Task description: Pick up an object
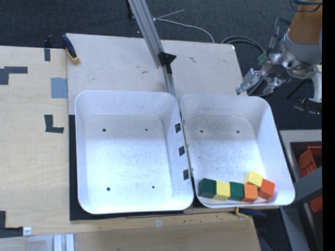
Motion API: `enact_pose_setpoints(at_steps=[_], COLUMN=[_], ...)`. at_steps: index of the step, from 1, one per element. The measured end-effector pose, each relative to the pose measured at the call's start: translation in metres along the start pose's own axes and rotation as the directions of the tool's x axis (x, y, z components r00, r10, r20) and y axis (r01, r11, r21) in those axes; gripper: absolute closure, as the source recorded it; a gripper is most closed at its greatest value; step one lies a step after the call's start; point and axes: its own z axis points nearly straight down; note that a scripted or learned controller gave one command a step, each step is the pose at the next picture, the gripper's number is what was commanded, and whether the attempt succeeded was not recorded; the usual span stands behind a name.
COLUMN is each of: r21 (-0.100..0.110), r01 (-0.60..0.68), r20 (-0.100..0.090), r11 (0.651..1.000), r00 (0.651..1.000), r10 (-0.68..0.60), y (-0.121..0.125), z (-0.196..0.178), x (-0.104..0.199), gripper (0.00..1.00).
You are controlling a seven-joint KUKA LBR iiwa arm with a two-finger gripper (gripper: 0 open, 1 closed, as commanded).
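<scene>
Blocks hug right bin's near rim; hand outside far corner, grip seemingly unreadable.

both bins are white, the left bin and the right bin alike, each floor peppered with fine dark specks and a few black dots. in the right bin's near corner the blocks run dark green, yellow, green, orange, with another yellow and a red-orange one beside them. the counter is pale wood with grey and black tape patches; a cream board lies behind the bins. a blue and yellow clamp sits at its corner. the arm is orange above grey; the claw is dark metal. the floor is dark grey.
</scene>
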Motion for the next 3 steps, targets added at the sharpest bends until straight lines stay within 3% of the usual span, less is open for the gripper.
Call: enact_pose_setpoints(at_steps=[1, 2, 3], r21=[0.001, 0.002, 0.007], r01=[-0.001, -0.001, -0.005], r20=[0.000, -0.002, -0.003], r11=[1.000, 1.000, 1.000], r00=[1.000, 1.000, 1.000], r10=[0.001, 0.001, 0.005], y=[-0.038, -0.084, -0.164], z=[-0.003, 0.005, 0.038], x=[0.001, 0.033, 0.034], gripper=[0.00, 0.00, 0.00])
